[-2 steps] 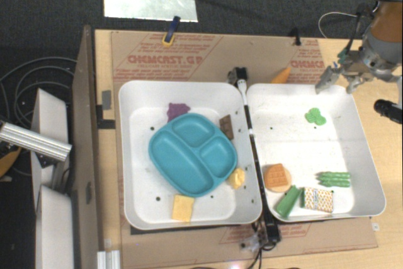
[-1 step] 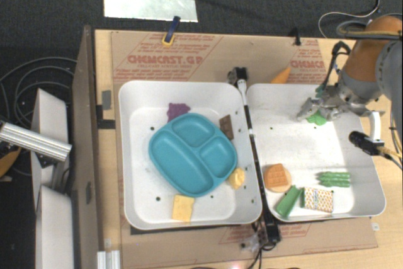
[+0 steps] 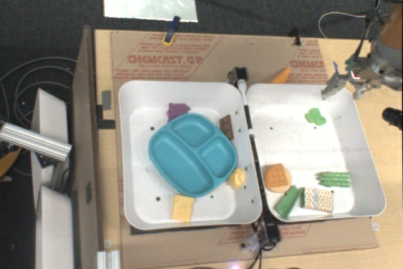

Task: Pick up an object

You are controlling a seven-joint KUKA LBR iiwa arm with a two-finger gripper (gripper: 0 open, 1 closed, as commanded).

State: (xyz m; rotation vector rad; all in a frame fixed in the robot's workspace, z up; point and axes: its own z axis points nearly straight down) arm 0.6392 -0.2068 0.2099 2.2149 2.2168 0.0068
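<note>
We are seeing two bins side by side. In the left bin a tray is lying at the centre, a block before it. In the right bin a cracker and packet are sitting along the near wall; the gripper is hanging over the far right corner.

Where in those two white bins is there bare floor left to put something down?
Right bin: the wide middle lies bare, between the green leafy piece and the front row of waffle, cracker packet and green beans. Left bin is crowded by the teal tray; bare strips run along its left wall and back corner.
</note>
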